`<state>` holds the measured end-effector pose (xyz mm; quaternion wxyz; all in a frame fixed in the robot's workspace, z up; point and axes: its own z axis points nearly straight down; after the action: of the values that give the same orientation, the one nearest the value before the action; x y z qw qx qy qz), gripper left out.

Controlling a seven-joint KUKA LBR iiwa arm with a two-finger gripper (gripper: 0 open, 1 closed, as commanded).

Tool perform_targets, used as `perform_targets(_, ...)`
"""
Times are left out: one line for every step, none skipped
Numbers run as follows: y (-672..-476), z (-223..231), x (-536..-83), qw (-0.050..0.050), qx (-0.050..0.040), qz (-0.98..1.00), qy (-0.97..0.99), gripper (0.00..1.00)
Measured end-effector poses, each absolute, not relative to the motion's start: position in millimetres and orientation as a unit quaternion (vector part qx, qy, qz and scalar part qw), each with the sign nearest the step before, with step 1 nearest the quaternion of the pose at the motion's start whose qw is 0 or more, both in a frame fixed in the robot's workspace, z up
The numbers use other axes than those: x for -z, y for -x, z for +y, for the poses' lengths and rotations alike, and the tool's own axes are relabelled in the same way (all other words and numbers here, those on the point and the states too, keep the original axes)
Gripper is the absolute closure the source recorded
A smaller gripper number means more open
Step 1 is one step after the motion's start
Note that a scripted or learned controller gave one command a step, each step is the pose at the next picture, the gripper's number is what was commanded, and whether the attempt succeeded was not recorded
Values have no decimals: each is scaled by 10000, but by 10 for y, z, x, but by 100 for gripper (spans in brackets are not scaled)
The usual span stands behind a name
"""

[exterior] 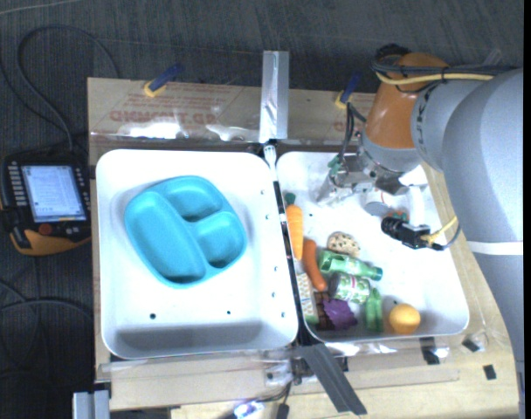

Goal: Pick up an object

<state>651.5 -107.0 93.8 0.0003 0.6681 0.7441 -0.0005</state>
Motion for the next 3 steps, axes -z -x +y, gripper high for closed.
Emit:
perform_targets(-6375, -2160, -1245, -55, -17, 6918, -7220, 0)
perform_targets(-6052, -2020, -941, -22, -75, 6988, -7153, 0)
perform_targets(-5961, -2035, -939, 30, -143, 6894, -7242, 0)
